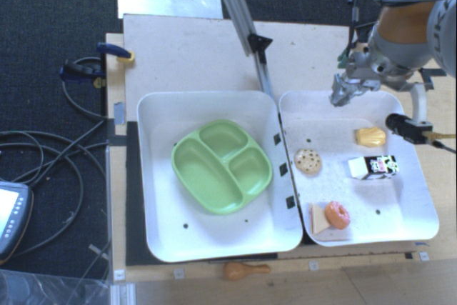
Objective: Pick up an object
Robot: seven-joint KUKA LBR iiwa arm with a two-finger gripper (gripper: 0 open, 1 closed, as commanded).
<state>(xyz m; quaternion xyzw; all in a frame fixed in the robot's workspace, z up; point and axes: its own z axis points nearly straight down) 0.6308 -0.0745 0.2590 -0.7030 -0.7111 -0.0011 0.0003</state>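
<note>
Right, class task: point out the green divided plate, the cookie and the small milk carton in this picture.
green divided plate (203, 186): camera view, on its large compartment, left bin.
cookie (308, 161): camera view, on the middle of its top face, right bin.
small milk carton (373, 167): camera view, on its upward side, right bin.

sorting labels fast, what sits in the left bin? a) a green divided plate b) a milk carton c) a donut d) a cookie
a: the green divided plate lies alone in the left bin, while the cookie, milk carton and donut are in the right bin.
</note>
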